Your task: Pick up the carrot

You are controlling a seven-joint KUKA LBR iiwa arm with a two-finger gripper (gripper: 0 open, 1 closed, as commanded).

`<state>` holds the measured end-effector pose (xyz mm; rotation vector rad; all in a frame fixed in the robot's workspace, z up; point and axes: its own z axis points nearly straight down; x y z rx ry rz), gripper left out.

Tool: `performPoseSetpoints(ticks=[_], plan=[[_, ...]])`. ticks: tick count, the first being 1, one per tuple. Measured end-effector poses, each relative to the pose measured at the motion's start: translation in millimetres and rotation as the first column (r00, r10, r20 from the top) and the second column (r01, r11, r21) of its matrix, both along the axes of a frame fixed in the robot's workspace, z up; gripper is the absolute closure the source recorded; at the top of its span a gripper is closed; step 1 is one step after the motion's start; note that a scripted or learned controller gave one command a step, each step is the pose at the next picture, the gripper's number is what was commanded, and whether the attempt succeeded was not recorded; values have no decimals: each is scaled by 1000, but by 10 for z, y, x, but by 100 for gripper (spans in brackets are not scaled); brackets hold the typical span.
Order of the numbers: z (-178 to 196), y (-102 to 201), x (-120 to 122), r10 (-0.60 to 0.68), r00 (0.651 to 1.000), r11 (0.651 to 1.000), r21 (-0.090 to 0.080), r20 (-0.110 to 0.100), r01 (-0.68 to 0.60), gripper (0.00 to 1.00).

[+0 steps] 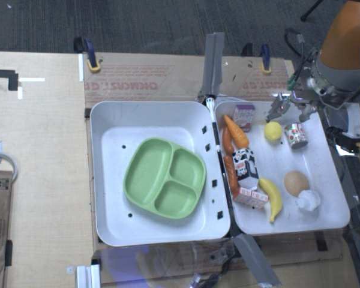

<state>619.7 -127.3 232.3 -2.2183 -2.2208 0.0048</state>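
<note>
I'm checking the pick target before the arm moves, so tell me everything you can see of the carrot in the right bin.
The carrot is orange, tapered and smooth, probably a plastic toy. It lies flat in the right bin, near the bin's left wall, slanting from upper left to lower right. Its lower end meets the black-and-white milk carton, and a sausage-like orange piece lies alongside it. The gripper hovers apart from it, farther right.

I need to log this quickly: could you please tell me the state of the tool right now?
Tool: cannot be told; it is above the right bin's far edge, apart from the carrot.
</note>
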Motion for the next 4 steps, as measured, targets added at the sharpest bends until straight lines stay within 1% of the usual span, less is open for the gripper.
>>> performPoseSetpoints(ticks=[1, 2, 3, 4], plan=[[-889, 286, 34, 205, 979, 979, 1, 1, -205, 0], [-1417, 73, 226, 345, 939, 939, 1, 2, -345, 0], [-1330, 65, 229, 342, 940, 940, 1, 2, -342, 100], [-414, 657, 394, 185, 983, 983, 0, 2, -185, 100]])
